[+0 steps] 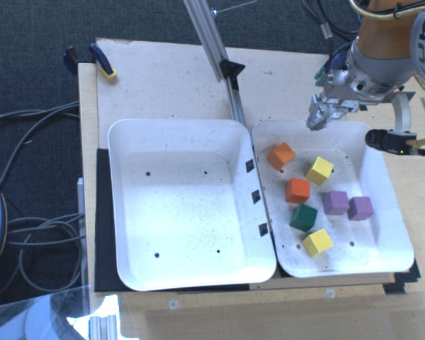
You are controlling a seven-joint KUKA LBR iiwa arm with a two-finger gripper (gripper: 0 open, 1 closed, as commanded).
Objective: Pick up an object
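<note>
Tabletop [163, 76] carries two white bins. Left bin [127, 147] sits beside the right bin [389, 218], which holds all seven cubes: orange [282, 155], yellow [320, 169], red [297, 190], two purple [335, 202] [360, 207], green [304, 217], another yellow [317, 242]. The hand [317, 121] hangs over the right bin's far rim, above the orange cube; whether it is spread or pressed together I cannot tell.

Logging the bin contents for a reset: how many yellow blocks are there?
2, both in the right bin. One yellow block sits toward the back, right of the orange blocks; the other yellow block lies near the front, just below the green block.
</note>
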